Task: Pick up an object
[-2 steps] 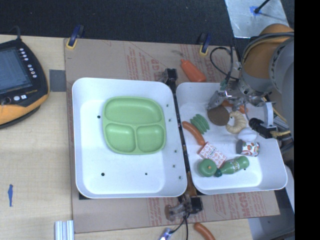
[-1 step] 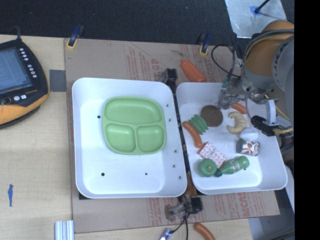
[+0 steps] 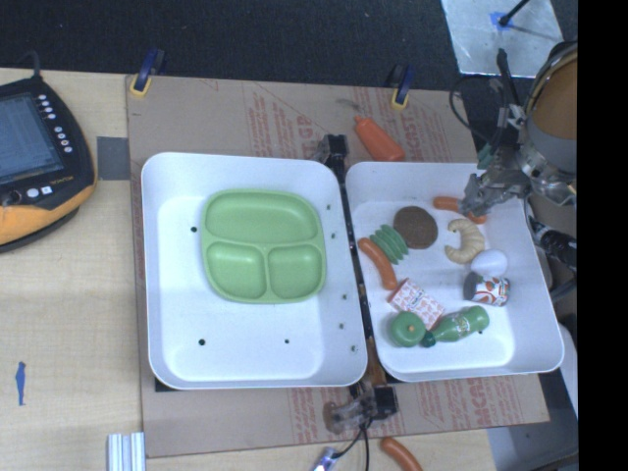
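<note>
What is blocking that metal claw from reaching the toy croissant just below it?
Nothing visible. The tool sits over the right bin, with the croissant just below; a small orange piece lies beside the tool, off that line.

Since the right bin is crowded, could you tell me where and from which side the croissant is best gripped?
Probably grip the croissant across its thick middle, coming straight down from above. It lies flat as a curved crescent with tapering tips, and the white egg-like piece sits close to its lower end, so the middle offers most room for the end effector.
</note>
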Controlling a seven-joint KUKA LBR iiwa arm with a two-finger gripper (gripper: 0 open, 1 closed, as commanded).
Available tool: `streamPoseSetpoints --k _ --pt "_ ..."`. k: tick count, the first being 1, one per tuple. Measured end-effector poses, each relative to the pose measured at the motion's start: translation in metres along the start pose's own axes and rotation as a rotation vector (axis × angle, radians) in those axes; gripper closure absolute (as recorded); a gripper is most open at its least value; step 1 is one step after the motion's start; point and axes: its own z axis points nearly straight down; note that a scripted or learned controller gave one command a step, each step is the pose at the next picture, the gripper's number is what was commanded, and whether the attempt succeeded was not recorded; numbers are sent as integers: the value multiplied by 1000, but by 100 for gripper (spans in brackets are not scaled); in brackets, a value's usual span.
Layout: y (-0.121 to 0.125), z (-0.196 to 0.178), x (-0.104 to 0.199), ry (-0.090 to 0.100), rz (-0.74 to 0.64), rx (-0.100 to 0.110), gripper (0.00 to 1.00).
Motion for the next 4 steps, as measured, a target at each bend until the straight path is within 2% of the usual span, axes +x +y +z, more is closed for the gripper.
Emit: streamPoseSetpoints --k 1,2,3,4 --pt "-1 1 0 1 0 3 0" --pt "36 118 7 -1 -4 -1 0" --pt "37 107 6 -2 -7 -2 100" --pt "34 30 -36 0 -1 1 100"
